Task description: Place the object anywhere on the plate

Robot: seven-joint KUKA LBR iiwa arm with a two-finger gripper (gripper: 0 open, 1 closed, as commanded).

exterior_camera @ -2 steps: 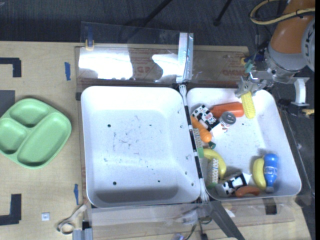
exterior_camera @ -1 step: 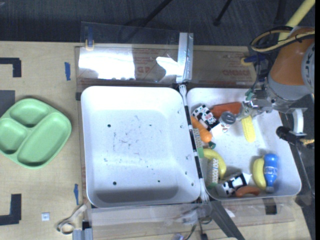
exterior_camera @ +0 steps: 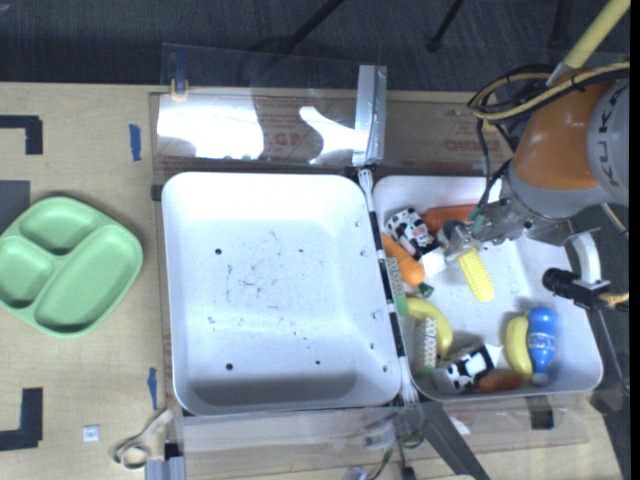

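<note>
Only legible writing: partial white "KU" lettering on the grey arm [exterior_camera: 600, 158] at the right edge, just past the orange band; no readable labels on any toy. Gripper [exterior_camera: 470, 230] sits low over the upper part of the right bin [exterior_camera: 585, 373], right at the top end of a yellow corn cob [exterior_camera: 476, 273] that lies diagonally on the bin floor below it. Can't tell the gripper's opening from this angle, and nothing is visibly held. No single task object can be singled out; candidates are all in the right bin: two black-and-white cow toys, one [exterior_camera: 407, 231] near the top left, one [exterior_camera: 468, 367] at the bottom; two orange carrots, one [exterior_camera: 452, 212] along the top, one [exterior_camera: 404, 263] against the divider; two yellow bananas, one [exterior_camera: 434, 321] mid-left, one [exterior_camera: 516, 342] lower right touching a blue bottle [exterior_camera: 541, 337]; one corn cob. Left bin [exterior_camera: 270, 288] is white with scuff marks and small dark dots. One green plate [exterior_camera: 66, 265], three compartments, sits on the wooden bench [exterior_camera: 80, 158] well left of both bins, well apart from the gripper.
</note>
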